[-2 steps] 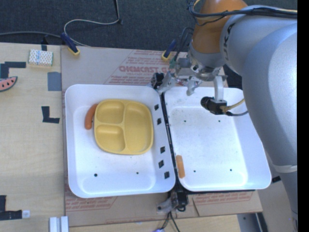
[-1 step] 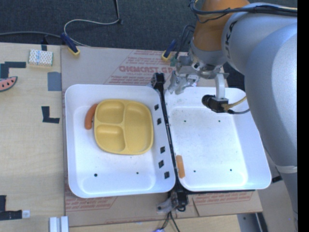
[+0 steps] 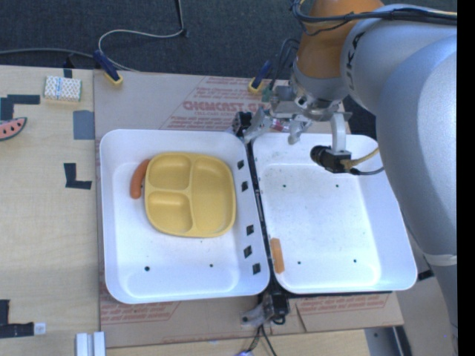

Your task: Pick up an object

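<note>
A yellow divided plate (image 3: pixel 189 194) lies in the left white bin (image 3: pixel 126 273). An orange sausage-shaped piece (image 3: pixel 137 179) rests against the plate's left rim. A small orange piece (image 3: pixel 276 254) lies in the right white bin (image 3: pixel 371 265), close to its left wall near the front. My gripper (image 3: pixel 273 127) hangs over the far end of the wall between the two bins, away from all three objects. Nothing shows in its grasp.
The grey arm fills the right side above the right bin, and a black cable fitting (image 3: pixel 330 158) hangs beneath it. On the bench at the left lie a patterned block (image 3: pixel 62 88), a watermelon-slice toy (image 3: pixel 11 128) and black tape marks.
</note>
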Available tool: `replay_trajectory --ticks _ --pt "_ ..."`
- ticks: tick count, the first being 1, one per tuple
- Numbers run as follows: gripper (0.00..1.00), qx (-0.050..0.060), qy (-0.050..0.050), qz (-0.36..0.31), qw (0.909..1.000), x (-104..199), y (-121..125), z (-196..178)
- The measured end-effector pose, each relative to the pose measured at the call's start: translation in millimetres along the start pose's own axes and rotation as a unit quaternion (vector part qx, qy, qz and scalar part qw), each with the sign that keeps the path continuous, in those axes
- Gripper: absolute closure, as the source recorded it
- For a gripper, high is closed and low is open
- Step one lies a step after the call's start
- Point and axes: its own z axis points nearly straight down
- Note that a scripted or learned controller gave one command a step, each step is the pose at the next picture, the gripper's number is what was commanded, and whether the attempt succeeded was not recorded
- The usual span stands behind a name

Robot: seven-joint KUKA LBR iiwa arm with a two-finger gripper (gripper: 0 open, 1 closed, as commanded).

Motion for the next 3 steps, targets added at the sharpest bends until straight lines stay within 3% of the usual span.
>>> replay_trajectory --ticks 1,2,3 --pt "1.00 0.000 0.001 -0.001 1.0000 0.8 0.0 -9.5" --pt "0.00 0.000 0.000 -0.001 1.0000 0.6 0.0 -9.3" --pt "1.00 0.001 0.001 -0.001 1.0000 1.4 0.0 -18.7"
